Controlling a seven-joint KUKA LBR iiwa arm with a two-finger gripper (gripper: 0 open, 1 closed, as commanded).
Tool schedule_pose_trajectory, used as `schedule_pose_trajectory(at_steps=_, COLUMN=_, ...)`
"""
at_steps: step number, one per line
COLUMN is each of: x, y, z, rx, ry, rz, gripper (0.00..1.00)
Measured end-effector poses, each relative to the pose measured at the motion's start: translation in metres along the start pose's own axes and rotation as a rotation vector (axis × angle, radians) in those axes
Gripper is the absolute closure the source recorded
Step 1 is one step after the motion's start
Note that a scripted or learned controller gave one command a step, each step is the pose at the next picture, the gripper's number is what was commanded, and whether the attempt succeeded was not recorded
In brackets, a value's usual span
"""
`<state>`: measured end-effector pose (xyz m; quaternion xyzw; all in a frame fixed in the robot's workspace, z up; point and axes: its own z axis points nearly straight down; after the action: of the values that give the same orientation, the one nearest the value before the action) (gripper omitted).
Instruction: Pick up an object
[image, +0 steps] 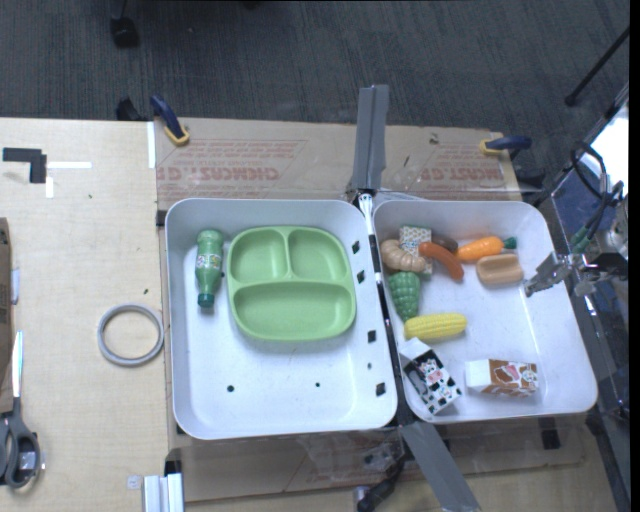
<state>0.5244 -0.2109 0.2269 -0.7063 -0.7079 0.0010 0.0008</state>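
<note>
The right bin holds several toy foods. An orange carrot, a red sausage and a tan bun lie at its back. A beige ginger root, a small patterned box and a green cob crowd its left wall. A yellow corn cob lies mid-bin. A cow-print carton and a brown-and-white carton lie at the front. My gripper hangs at the bin's right rim, right of the bun and touching nothing.
The left bin holds a green divided plate and a green bottle. A tape ring and scissors lie on the bench to the left. Clamps hold cardboard behind the bins.
</note>
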Motion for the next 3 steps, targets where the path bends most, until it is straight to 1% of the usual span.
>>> schedule_pose_trajectory(at_steps=1, x=-0.011, y=-0.042, z=0.077, rx=0.0, ry=0.001, rz=-0.045, gripper=0.0)
schedule_pose_trajectory(at_steps=2, x=-0.011, y=0.042, z=0.08, rx=-0.002, ry=0.0, rz=-0.079, gripper=0.0)
schedule_pose_trajectory(at_steps=3, x=0.009, y=0.076, z=0.119, rx=-0.015, ry=-0.005, rz=-0.019, gripper=0.0)
